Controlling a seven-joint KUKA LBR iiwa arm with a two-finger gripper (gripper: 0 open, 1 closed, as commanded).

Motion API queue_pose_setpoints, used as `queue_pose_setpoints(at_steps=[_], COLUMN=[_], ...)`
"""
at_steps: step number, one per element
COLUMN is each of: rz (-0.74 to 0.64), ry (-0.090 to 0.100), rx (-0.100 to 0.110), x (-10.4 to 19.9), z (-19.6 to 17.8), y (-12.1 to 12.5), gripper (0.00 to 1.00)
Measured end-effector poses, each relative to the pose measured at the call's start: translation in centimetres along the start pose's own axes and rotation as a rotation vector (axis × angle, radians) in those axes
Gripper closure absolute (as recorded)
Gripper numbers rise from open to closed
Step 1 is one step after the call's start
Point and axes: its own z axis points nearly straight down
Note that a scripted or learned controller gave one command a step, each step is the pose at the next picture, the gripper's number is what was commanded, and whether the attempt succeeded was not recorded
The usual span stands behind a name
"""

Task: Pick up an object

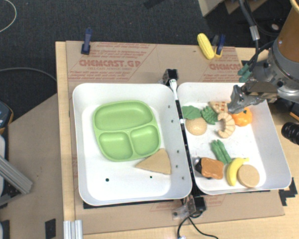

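The right bin [269, 148] holds several toy foods: an orange fruit [245, 118], a tan ridged shrimp-like piece [226, 125], a small tan biscuit [218, 106], two green leafy pieces [192, 112] [209, 115], a beige round piece [196, 127], green beans [220, 151], a brown piece [212, 168], a banana [233, 170] and a round cookie [248, 176]. My gripper [237, 102] hangs over the bin's upper middle, just left of the orange fruit and above the shrimp-like piece. Nothing shows as lifted.
The left bin [80, 133] holds a green divided plate [124, 131] and a tan wedge [154, 163]. A yellow clamp [205, 46] and a blue clamp [86, 40] sit on the cardboard's far edge. The arm's body enters from the upper right.
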Motion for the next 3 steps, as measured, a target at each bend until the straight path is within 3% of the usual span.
queue_pose_setpoints(at_steps=[1,2,3], rz=[0.0,0.006,-0.001], ry=[0.001,0.0,0.0], rx=[0.005,0.007,0.001], x=[2.3,-1.0,2.0], z=[2.0,4.8,4.1], y=[-0.2,-0.2,-0.1], gripper=[1.0,1.0,1.0])
